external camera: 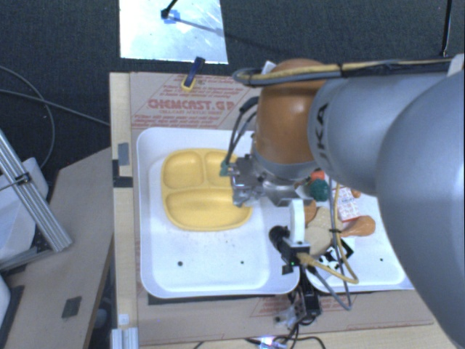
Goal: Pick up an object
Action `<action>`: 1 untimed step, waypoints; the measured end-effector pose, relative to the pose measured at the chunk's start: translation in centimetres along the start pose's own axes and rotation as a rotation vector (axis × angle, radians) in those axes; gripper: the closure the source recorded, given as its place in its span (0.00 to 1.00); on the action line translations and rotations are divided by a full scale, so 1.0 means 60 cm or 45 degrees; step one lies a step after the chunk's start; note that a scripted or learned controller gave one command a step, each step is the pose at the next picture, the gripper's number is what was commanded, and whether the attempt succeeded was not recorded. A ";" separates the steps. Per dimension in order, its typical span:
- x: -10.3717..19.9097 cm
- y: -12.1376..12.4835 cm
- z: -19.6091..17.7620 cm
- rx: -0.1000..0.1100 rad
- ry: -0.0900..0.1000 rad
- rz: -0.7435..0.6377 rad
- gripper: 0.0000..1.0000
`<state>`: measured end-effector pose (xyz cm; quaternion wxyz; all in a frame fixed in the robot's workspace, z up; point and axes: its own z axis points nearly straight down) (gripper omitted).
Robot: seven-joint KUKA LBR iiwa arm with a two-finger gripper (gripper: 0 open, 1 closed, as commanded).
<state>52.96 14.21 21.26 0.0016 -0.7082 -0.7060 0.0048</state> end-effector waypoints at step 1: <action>-0.053 -0.060 -0.192 -0.024 0.009 -0.003 1.00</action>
